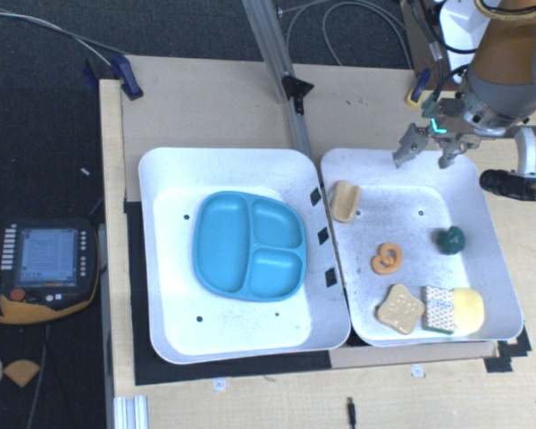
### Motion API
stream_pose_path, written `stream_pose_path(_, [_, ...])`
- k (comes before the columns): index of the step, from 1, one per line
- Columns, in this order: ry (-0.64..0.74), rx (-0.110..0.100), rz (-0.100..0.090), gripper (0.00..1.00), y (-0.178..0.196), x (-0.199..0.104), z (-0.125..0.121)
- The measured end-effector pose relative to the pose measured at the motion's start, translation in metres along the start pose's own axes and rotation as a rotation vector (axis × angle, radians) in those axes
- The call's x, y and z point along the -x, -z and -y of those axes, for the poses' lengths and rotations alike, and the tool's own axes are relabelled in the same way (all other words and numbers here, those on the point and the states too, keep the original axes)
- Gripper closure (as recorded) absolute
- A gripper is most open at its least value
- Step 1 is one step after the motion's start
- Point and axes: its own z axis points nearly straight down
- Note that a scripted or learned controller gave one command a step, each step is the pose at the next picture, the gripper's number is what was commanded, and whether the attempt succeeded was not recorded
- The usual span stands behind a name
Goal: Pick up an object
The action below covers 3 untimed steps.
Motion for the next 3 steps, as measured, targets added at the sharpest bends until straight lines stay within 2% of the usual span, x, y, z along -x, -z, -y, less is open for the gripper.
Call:
stream_pose_path(1, [0.0,0.003,0.0,0.0,0.001,0.0,-0.001])
stream_pose_path(3, [0.0,-0.003,-0.001,0.0,-0.093,-0.01,0.015])
